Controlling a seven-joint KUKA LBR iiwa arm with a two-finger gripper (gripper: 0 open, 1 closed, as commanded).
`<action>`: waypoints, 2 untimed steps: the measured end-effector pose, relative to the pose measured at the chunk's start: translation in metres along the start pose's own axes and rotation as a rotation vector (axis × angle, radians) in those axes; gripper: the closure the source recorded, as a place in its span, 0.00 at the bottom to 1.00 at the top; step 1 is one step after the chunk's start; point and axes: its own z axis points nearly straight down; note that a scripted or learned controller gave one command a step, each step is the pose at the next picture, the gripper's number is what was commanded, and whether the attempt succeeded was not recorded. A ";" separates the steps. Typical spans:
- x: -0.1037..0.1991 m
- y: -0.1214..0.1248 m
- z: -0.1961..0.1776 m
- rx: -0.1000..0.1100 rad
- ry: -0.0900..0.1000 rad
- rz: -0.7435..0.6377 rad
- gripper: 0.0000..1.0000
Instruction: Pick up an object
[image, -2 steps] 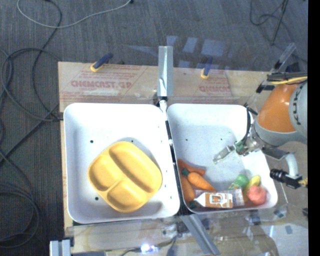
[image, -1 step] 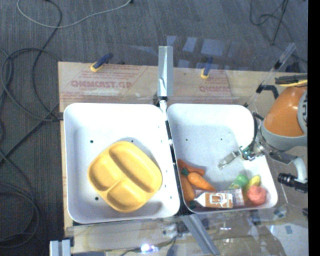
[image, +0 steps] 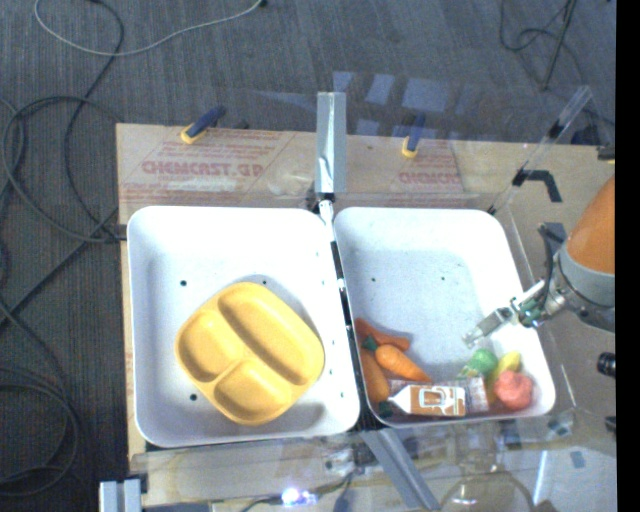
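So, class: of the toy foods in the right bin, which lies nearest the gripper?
The green one, just below the gripper; the carrots and bottle lie farther left.

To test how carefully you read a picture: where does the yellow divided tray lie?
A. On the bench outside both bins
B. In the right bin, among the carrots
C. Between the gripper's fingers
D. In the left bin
D: the yellow divided tray lies on the floor of the left bin, while the carrots lie in the right bin.
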 end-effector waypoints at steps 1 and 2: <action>0.009 -0.012 0.073 -0.011 0.000 -0.052 0.00; 0.006 -0.010 0.062 -0.018 -0.013 -0.051 1.00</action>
